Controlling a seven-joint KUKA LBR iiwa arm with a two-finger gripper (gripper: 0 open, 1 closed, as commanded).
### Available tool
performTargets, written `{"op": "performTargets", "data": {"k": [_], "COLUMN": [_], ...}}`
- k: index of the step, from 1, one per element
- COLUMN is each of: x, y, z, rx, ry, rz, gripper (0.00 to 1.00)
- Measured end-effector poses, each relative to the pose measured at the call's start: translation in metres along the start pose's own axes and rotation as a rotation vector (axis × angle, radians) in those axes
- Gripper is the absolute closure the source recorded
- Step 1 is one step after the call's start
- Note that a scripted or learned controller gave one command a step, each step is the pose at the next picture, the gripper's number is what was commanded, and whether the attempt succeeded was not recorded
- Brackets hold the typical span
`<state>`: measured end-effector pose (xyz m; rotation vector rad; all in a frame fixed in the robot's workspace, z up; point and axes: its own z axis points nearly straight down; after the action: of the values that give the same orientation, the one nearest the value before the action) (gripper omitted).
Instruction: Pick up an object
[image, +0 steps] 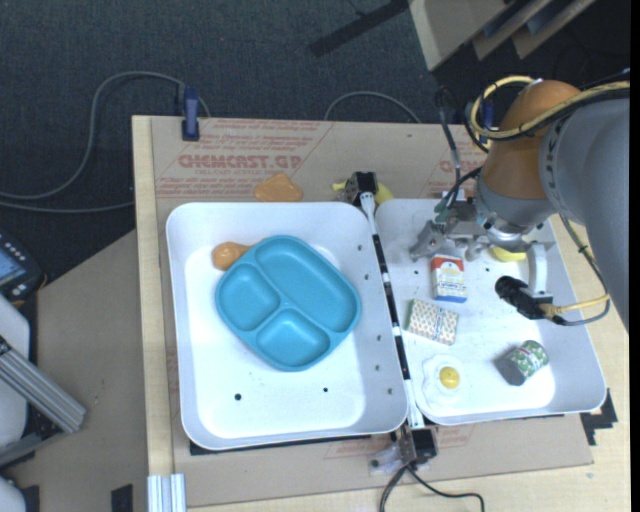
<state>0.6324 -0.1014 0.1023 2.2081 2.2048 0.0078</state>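
Tool (448, 238) low over right bin (570, 385), just above carton (450, 279); finger state cannot be told.

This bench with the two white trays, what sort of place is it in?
Probably a robotics lab or test room. A robot arm hangs over two white trays of toy-like items, such as a blue divided plate, and loose cables trail across the carpet.

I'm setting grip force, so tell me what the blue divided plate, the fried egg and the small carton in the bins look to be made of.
Blue divided plate: looks like moulded plastic, smooth with a soft sheen, one even colour.
Fried egg: probably a plastic or rubber toy; flat white with a glossy yellow dome.
Small carton: seems printed card or thin plastic, with sharp edges and red-and-white graphics; too small to tell which.
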Motion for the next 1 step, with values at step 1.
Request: {"op": "performTargets", "data": {"k": [1], "x": [0.0061], "y": [-0.0074], "z": [0.0108], "rx": [0.000], "ry": [0.002], "rz": [-0.002], "gripper": [0.00]}}
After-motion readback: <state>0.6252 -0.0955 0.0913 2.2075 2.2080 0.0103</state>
